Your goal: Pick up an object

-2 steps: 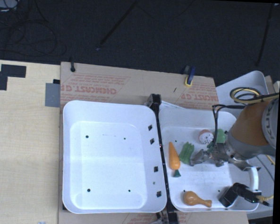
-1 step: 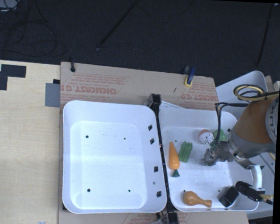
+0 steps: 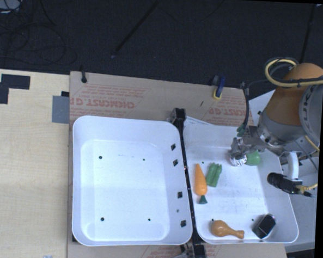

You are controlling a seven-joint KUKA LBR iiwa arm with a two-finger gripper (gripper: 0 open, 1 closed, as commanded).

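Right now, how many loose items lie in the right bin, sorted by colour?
Orange: 2, the carrot and the gourd-shaped piece
Green: 2, the ridged block and the pale green piece beside the gripper
Black: 1, the black item near the front right corner
Total: 5

Grey arm with orange band, reaching from the right, end effector low.
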